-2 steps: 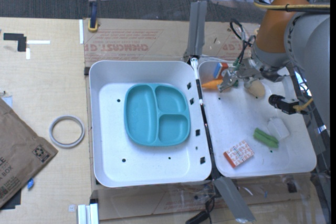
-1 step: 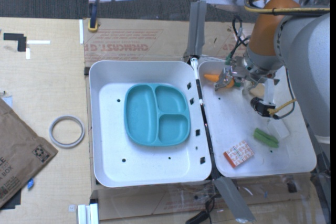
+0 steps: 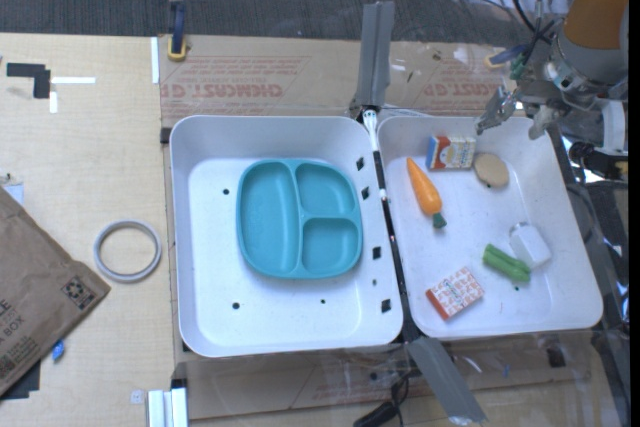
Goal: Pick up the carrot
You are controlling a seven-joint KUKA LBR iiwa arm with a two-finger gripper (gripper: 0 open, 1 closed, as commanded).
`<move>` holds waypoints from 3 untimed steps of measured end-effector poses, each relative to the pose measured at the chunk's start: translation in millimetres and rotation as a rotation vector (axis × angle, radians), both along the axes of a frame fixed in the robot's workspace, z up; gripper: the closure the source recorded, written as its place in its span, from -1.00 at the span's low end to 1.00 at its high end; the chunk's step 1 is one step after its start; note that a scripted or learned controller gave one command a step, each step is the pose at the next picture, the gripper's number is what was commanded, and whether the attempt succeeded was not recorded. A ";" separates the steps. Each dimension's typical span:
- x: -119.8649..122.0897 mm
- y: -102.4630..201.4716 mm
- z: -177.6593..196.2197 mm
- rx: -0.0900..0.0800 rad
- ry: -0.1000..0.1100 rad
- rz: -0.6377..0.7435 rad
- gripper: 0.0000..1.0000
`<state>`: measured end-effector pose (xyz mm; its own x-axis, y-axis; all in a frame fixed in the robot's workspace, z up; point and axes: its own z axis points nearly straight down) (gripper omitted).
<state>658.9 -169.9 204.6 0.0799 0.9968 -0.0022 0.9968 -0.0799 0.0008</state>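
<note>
Carrot point(image 3: 424, 187): orange, tapered, green stub end, lying flat.

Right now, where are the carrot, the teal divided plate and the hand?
carrot point(image 3: 424, 187): camera view, middle of its orange body, right bin.
teal divided plate point(image 3: 299, 217): camera view, central ridge between its compartments, left bin.
hand point(image 3: 518, 107): camera view, midway between its fingertips, above the right bin's far edge.
</note>
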 end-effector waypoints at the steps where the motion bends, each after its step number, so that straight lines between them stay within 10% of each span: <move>1: -48.3 41.3 -112.3 0.001 0.000 0.393 -1.00; 2: -13.0 61.3 -112.2 0.001 -0.001 0.242 -1.00; 3: -74.1 72.4 -112.8 0.002 0.002 0.309 -1.00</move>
<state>584.8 -97.5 91.8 -0.2270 0.9739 -0.0003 0.9739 0.2270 -0.0005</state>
